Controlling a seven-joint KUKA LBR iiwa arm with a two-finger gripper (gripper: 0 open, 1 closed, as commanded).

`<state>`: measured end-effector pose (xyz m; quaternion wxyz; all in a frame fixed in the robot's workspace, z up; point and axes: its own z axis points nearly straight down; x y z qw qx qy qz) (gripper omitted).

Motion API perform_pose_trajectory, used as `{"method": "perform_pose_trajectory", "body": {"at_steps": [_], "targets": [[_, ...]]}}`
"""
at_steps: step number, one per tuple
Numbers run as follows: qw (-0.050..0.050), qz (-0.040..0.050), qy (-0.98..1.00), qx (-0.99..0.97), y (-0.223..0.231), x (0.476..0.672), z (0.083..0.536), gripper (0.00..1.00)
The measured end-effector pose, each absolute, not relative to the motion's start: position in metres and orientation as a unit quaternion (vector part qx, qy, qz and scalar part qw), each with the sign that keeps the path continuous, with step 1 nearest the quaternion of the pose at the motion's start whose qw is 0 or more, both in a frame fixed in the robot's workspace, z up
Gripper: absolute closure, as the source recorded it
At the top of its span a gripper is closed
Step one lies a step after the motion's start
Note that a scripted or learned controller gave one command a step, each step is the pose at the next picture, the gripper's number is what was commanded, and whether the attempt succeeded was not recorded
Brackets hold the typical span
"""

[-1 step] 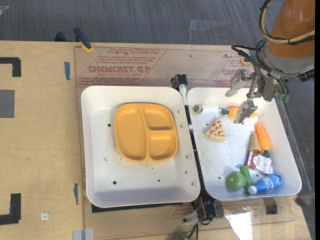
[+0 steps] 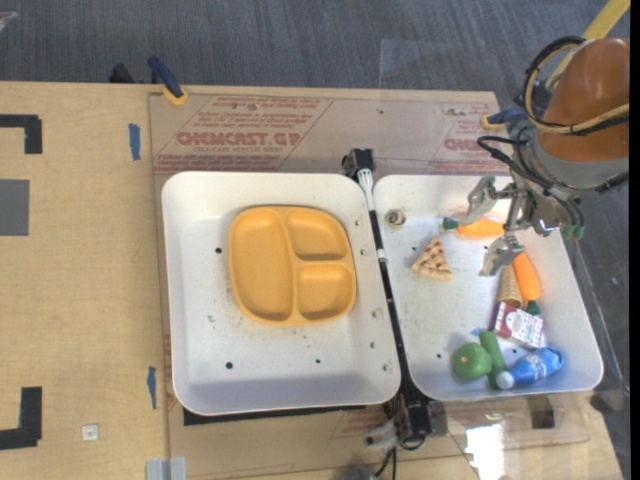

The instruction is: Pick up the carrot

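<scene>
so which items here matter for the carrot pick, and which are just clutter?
Job:
carrot, right bin
gripper, open, above the carrot's upper end

Clutter:
pizza slice
orange piece
red carton
green toy
blue bottle
yellow divided plate, left bin

At the upper right of the frame the arm [image 2: 585, 98] shows as a rounded orange dome set on a grey collar, with a pale yellow strip running off toward the corner above it. Black cables [image 2: 540, 78] loop around its left side, one of them curving down toward the wrist. Below the collar sits the gripper [image 2: 490, 230], a cluster of bare silver-grey metal with thin, angular fingers [image 2: 495, 258].
</scene>
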<state>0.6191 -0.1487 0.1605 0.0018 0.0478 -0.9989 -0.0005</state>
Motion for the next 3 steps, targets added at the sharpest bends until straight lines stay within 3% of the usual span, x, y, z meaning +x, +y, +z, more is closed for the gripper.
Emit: {"method": "perform_pose_trajectory", "body": {"at_steps": [1,2,3], "targets": [[-0.007,0.0005,-0.999,-0.035,-0.186,0.614,0.098,0.0],[-0.005,0.0002,-0.998,-0.064,-0.224,0.593,0.089,0.0],[-0.012,0.0016,-0.998,-0.062,-0.223,0.598,0.104,1.0]]}}
